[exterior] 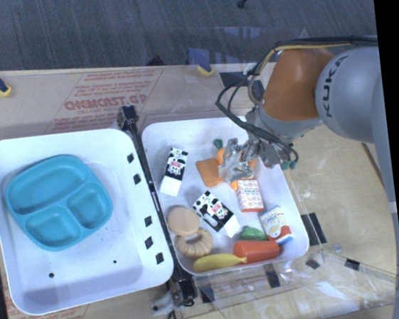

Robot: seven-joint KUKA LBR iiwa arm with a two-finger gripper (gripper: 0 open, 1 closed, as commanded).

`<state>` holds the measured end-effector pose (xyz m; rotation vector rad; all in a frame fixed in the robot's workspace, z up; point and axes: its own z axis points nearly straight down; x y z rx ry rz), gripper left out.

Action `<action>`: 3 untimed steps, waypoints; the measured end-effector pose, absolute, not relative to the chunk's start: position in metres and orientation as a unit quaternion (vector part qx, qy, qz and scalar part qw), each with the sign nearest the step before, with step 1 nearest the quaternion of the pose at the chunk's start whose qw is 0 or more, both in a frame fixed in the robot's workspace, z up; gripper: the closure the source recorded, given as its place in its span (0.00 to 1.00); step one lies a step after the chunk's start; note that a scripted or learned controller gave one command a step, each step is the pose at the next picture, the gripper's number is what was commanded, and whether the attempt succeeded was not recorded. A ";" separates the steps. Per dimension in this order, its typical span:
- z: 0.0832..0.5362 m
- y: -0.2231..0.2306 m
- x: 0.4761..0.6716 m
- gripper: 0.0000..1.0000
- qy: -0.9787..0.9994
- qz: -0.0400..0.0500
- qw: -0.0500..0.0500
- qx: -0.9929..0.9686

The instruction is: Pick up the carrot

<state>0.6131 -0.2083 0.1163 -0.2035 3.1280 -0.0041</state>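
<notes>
Camera view: gripper (241,159) sits low over the carrot (222,154), its grasp impossible to tell; crowded by the orange wedge (209,171), it may slip off

- In the left bin (7,234) I see a blue divided plate (57,201).
- In the right bin (182,132) I count two cow-print cartons (175,171) (215,211).
- An orange wedge (209,171) lies between them.
- Along the near wall I see a cookie (183,220), a bagel (195,244), a banana (218,261) and a red piece (256,250).
</notes>
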 end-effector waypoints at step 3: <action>0.092 -0.209 0.548 1.00 0.907 0.001 0.000 -0.421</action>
